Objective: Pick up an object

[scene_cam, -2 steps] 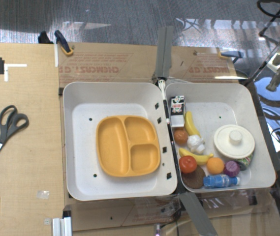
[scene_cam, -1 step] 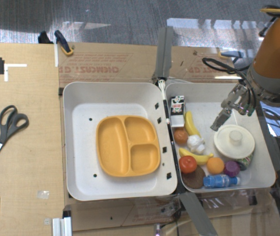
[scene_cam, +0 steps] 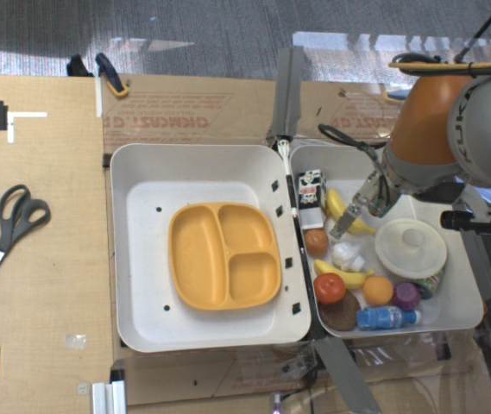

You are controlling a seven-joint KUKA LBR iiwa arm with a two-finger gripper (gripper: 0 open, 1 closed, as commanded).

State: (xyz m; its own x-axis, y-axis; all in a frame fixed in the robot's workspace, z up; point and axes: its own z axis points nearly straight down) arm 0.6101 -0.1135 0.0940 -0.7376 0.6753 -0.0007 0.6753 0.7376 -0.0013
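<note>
- The arm (scene_cam: 452, 128) reaches in from the right over the right bin (scene_cam: 465, 313), its orange band above the wrist.
- The pincer (scene_cam: 349, 222) hangs low over the upper left part of that bin, its tip just above a banana (scene_cam: 340, 207); I cannot tell whether it is released or clenched, and nothing shows between its tips.
- The things to pick all lie in the right bin: a small black-and-white carton (scene_cam: 311, 188) at the top left, the banana beside it, a brown ball (scene_cam: 317, 241) below, a white crumpled thing (scene_cam: 345, 254), a second banana (scene_cam: 342, 271), a tomato (scene_cam: 330, 288), an orange (scene_cam: 378, 291), a purple thing (scene_cam: 407, 295), a blue bottle (scene_cam: 387, 318) lying on its side at the front, and a dark brown thing (scene_cam: 342, 312) beside it.
- A white lidded tub (scene_cam: 411, 247) sits on the right side of the bin, just beside the pincer.
- The left bin (scene_cam: 133, 257) holds a yellow divided plate (scene_cam: 225, 255).
- Scissors (scene_cam: 10, 227) lie on the counter (scene_cam: 38, 317), well apart to the left.
</note>
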